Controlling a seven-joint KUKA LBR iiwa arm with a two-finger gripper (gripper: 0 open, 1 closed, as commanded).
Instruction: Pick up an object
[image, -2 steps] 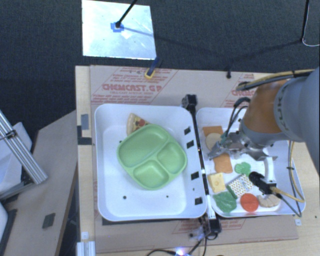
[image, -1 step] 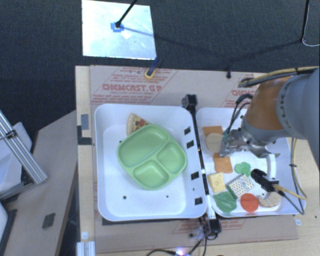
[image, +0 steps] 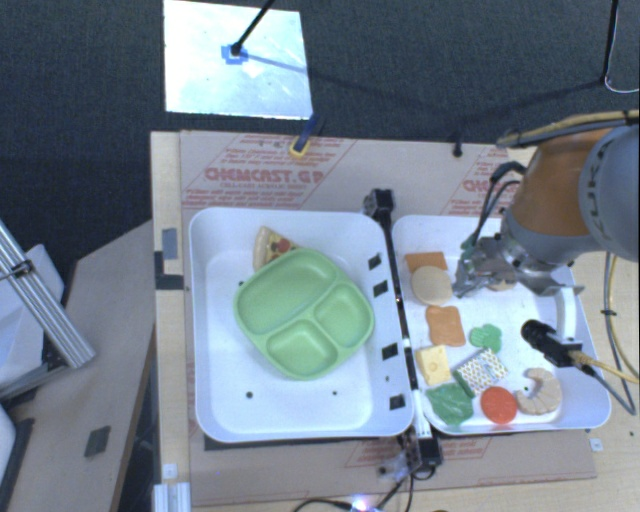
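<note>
A: Gripper (image: 470, 283) hangs over the right bin (image: 590, 400), just beside the round cracker (image: 433, 287). I can't tell its fingers' state.

B: Crowded food; I could nudge neighbours or miss.

A pale green divided plastic plate (image: 304, 327) lies in a white shallow bin (image: 215, 400). The other white bin (image: 592, 400) holds an orange square cracker (image: 445, 325), a yellow cheese cube (image: 434, 364), a red round tomato (image: 498, 404) and a chequered grey packet (image: 482, 371).
</note>
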